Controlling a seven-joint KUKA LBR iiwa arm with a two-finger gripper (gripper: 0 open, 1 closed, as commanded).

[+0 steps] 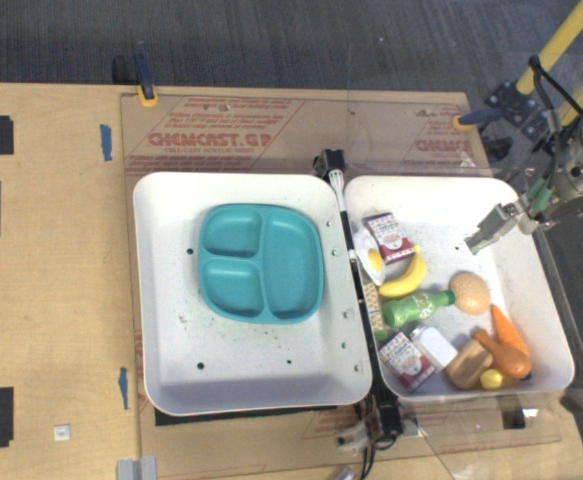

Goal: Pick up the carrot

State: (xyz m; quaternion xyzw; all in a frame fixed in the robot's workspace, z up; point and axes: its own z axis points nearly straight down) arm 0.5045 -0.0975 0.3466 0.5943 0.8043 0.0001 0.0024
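One carrot [507, 332] below "CHEMCAST GP" sheet [211, 138] lettering

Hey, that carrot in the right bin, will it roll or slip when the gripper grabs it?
The carrot looks tapered and smooth, so it may slip out of a pinch. It lies wedged against the bread-like piece and near the bin wall, so rolling seems unlikely, but neighbours could shift.

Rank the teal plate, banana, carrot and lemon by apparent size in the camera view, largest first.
1. Teal plate, by far the largest.
2. Banana and carrot: similar length, too close to rank.
3. Lemon, smallest.
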